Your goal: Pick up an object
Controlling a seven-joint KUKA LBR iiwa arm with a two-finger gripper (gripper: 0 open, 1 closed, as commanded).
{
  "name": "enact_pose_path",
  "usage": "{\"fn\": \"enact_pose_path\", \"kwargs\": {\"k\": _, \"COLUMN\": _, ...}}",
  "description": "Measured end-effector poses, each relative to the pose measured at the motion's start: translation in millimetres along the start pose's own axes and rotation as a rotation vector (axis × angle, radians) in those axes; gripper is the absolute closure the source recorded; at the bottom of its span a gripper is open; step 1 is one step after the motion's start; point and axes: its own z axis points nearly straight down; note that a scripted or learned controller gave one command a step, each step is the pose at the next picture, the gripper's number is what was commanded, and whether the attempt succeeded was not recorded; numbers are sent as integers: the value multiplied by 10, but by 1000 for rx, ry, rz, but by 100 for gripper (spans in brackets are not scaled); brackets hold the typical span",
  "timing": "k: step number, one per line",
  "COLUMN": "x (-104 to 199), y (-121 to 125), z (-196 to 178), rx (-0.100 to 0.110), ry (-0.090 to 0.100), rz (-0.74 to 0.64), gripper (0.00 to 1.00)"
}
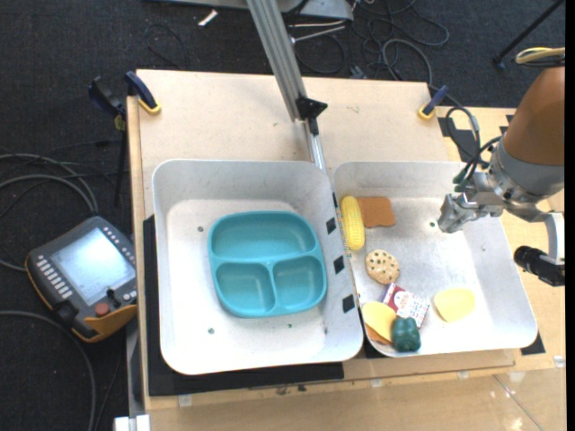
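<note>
Corn cob (353,222): toy, yellow, lying lengthwise along the left wall of the right bin (503,268), touching or just beside the brown toast slice (376,212).
Handling: probably hollow plastic, light and stiff; rounded and smooth, so likely to roll or slip from a poor pinch.
Hold point: across the middle of the cob, fingers closing over its narrow width; bin wall close on one side, so little room there.
Other candidates: chocolate-chip cookie (382,265) flat in the bin's middle; yellow chip-like piece (455,304) toward the near right, well apart from the rest and the easiest to reach freely.
Cluttered corner: yellow wedge (377,317), small red-and-white packet (409,305) and dark green toy (406,336) bunched at the near left corner, touching or overlapping; a poor place for a clean pick.
Gripper (447,220): above the bin's far right part, over bare floor, nothing visibly between its fingers; width of opening cannot be told from this angle.
Left bin (175,241): holds a teal divided tray (268,263).
Progress: judged not yet begun; no object lifted.
</note>
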Motion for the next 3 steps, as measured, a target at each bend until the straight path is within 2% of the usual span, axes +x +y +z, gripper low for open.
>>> {"fn": "enact_pose_path", "kwargs": {"k": 1, "x": 95, "y": -21, "z": -551, "rx": -1, "ry": 0, "rz": 0, "gripper": 100}}
{"fn": "enact_pose_path", "kwargs": {"k": 2, "x": 668, "y": 131, "z": -515, "rx": 4, "ry": 3, "rz": -4, "gripper": 100}}
{"fn": "enact_pose_path", "kwargs": {"k": 3, "x": 1251, "y": 168, "z": -385, "rx": 7, "ry": 4, "rz": -4, "gripper": 100}}
